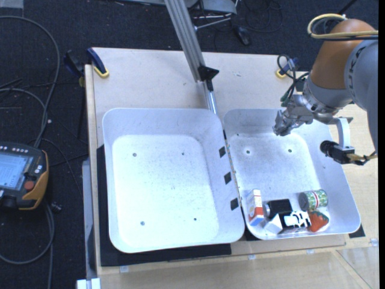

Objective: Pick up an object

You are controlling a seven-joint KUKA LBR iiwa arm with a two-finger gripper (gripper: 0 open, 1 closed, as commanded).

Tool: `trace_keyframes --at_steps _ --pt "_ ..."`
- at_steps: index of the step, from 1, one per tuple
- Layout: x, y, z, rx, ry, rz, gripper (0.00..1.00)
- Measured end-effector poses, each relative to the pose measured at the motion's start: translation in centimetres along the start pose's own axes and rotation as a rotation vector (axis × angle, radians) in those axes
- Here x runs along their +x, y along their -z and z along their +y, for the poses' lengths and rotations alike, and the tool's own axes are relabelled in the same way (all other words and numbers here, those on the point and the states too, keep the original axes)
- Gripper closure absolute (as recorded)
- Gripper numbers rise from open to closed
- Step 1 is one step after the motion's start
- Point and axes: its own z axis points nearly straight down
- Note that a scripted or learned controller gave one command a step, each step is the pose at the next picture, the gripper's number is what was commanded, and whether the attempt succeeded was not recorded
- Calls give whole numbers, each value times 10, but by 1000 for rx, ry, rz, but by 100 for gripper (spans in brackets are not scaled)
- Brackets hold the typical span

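While the objects point(287, 212) lie heaped in the lower part of the right bin point(328, 167), toward the frame's lower right, nothing looks picked yet; the whole grasp remains. Well apart from them, the hand point(283, 127) hangs over the bin's upper end, wrist angled down-left; whether it's clenched I cannot tell

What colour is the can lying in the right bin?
Green, seen in the camera view: the can lies near the bin's front.

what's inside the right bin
The right bin holds a heap at its near edge: a small carton, a black box, a green can. Whatever lies beneath them is covered.
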Motion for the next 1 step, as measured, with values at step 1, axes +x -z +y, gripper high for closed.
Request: trace_keyframes --at_steps 1 --pt "-5 59 -6 1 0 0 100"
